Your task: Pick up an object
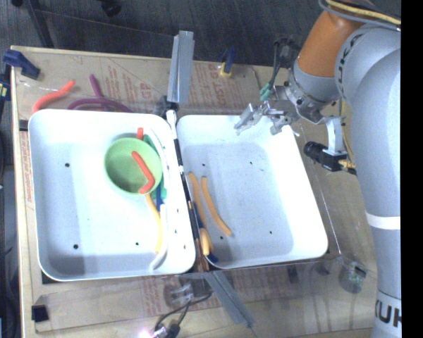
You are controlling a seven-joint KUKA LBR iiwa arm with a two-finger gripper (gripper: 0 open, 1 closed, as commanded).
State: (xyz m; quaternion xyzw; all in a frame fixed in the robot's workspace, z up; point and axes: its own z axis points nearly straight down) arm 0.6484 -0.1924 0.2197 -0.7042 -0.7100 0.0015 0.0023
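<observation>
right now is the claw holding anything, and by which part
Nothing is held. The claw hangs over the far edge of the right bin with nothing between its fingers; the orange sticks lie on the bin floor, apart from it.

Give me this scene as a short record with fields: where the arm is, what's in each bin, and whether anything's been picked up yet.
end effector: over the right bin's far edge
left bin: green bowl with an orange strip lying in it
right bin: orange sticks near its left wall
held: nothing visible between the fingers
</observation>
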